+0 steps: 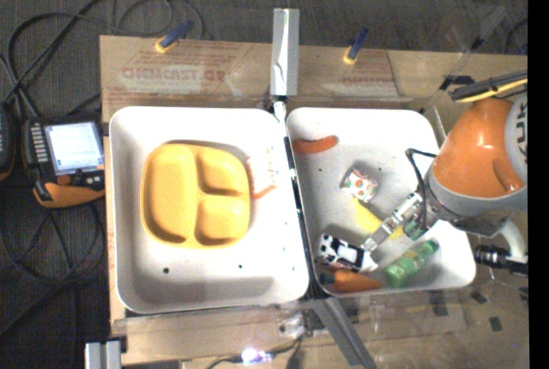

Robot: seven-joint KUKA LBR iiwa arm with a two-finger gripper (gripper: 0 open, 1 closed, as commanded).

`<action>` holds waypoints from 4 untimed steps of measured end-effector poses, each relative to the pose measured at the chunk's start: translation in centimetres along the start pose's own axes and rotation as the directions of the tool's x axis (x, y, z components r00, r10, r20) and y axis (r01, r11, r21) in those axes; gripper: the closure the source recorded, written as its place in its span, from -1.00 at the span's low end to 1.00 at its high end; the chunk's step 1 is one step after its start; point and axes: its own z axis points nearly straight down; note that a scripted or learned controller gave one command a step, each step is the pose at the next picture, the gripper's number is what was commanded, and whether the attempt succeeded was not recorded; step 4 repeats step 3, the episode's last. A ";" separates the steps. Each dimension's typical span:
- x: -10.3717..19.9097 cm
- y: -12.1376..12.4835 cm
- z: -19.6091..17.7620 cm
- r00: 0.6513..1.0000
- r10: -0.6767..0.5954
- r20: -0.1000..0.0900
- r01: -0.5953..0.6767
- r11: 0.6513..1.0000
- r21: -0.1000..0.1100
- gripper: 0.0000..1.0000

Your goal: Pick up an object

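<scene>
My gripper [377,237] reaches down-left from the orange wrist band [480,161] into the right bin [446,136]. Its tip is right beside a black-and-white toy [340,251] near the bin's front edge, and I cannot tell whether they touch. A yellow piece [367,217] lies just above the gripper's tip. A green bottle [410,264] lies below the gripper body, and an orange carrot [353,280] rests at the front wall. Farther back are a small white, red and green object [360,184] and a red-orange sausage [314,144].
The left bin [129,273] holds a yellow divided plate [197,194] and a thin orange scrap [262,190] by its right wall. A metal post [285,50] stands behind the divider between the bins. Cables and a handheld device [67,154] lie to the left of the bench.
</scene>
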 end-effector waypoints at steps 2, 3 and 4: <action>-5.7 3.7 1.3 0.990 0.137 -0.014 -0.138 0.990 -0.008 1.00; -0.8 7.7 -11.0 0.930 0.367 -0.022 -0.367 0.930 0.014 1.00; -0.8 7.7 -11.0 0.930 0.367 -0.022 -0.367 0.930 0.014 1.00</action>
